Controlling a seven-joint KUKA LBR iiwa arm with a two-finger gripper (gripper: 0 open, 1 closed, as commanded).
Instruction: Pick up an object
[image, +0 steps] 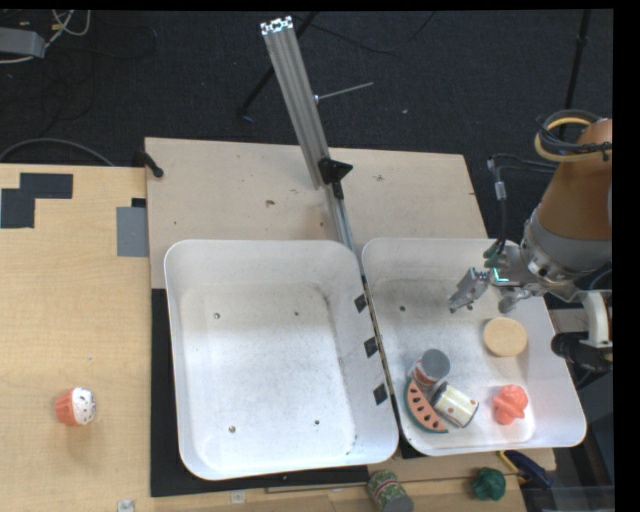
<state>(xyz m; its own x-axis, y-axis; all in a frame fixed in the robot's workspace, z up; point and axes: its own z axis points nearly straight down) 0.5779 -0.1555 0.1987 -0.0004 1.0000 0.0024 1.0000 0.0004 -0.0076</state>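
Two white bins on the tabletop (250, 190): left bin (260, 360), right bin (565, 425). Arm (575, 215) comes in from the right, orange band above the wrist, wrist low over the right bin's upper half. Hand (470, 292) points left, fingers spread, nothing between them, just above the bin floor.

All pickable objects sit in the right bin, below the hand and apart from it: tan round disc (505, 337) closest, down-right of the hand; grey-topped can (432, 366) lower; cream cylinder (455, 404) lying beside it; red curved piece (422, 408) touching both near the bin's left wall; pink-orange lump (511, 402) at the lower right.

Outside the bins: small red-and-white toy (76, 406) on the wood surface far left, green objects along the bottom edge (488, 484). Slanted aluminium rail (305, 110) runs down toward the divider between the bins, left of the hand.
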